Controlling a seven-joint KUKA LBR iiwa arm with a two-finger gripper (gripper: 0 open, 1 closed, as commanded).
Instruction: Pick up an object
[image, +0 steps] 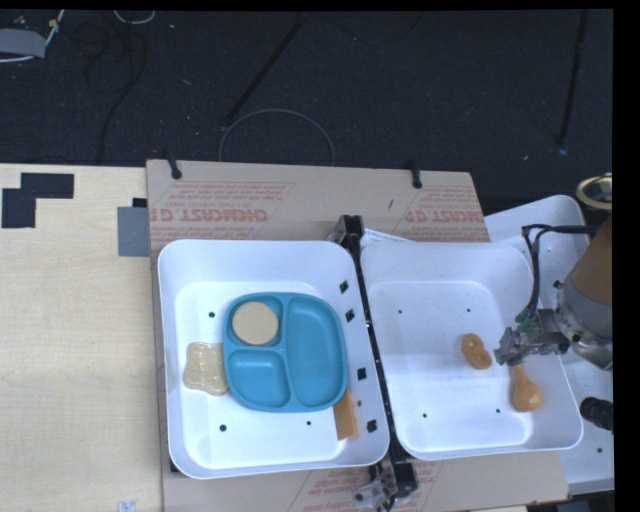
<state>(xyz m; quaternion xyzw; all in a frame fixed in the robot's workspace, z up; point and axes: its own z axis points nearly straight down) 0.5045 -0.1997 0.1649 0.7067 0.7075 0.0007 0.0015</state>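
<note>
1. A cardboard sheet (300, 205) is laid over the bench, and both bins are set on it, side by side and touching along a black clamp strip (362, 340)

2. The left bin (190, 275) is taken up largely by a blue divided plate (300, 350), which is placed toward the bin's right half; open white floor is left along the near and far walls

3. The right bin (430, 270) is mostly bare: its whole left half and far side are open floor, and its contents are gathered near the right wall

4. The arm (600, 270) is seen reaching in over the right bin's right rim, and the gripper (522, 345) is held low just inside that wall; whether anything is gripped cannot be told, as the fingers are too dark and small to read

5. A round tan disc (254, 323) is seated in the plate's upper-left compartment

6. A pale waffle-like piece (206, 368) is lying on the left bin's floor, touching the plate's left edge

7. A brown stick (344, 415) is resting against the plate's near right corner

8. An orange-brown pear-shaped object (524, 390) is lying just below the gripper, close to the right wall

9. A smaller orange lump (476, 351) is lying just left of the gripper, with free floor to its left
</note>
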